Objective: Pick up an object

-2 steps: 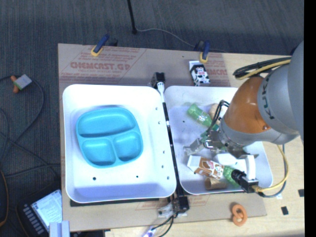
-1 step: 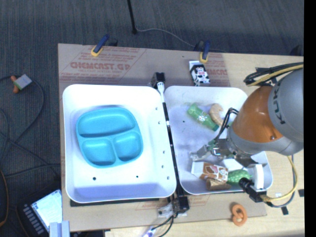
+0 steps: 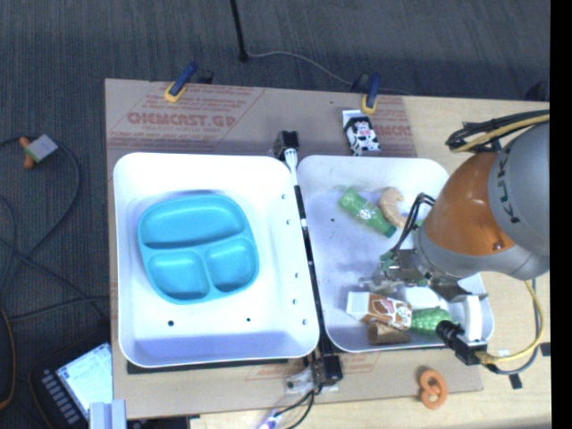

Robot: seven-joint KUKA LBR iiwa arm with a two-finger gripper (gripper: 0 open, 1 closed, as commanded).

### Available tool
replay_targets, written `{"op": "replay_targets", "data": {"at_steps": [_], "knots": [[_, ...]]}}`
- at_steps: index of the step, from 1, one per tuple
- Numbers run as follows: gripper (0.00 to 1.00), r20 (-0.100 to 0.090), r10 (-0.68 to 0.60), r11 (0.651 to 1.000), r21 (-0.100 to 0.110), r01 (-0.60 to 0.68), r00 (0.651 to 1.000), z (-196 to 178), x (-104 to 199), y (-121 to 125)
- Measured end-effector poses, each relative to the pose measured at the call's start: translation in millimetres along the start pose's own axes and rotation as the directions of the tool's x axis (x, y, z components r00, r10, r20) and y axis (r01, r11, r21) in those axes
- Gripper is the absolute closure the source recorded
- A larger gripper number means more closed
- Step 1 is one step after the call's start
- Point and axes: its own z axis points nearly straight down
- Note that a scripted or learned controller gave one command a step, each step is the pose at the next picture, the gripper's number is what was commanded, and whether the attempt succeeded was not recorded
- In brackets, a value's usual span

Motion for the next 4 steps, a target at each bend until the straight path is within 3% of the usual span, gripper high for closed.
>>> {"op": "replay_targets", "data": {"at_steps": [1, 2, 3, 4], "knots": [[1.00, -0.004, -0.001, 1.000, 0.009, 0.001, 1.000, 12, -63, 63], [1.00, -0.008, -0.004, 1.000, 0.012, 0.004, 1.000, -18, -83, 147], [1.00, -0.003, -0.002, 1.000, 0.009, 0.002, 1.000, -7, -15, 182], [1.00, 0.000, -0.003, 1.000, 0.008, 0.003, 1.000, -17, -15, 182]]}}
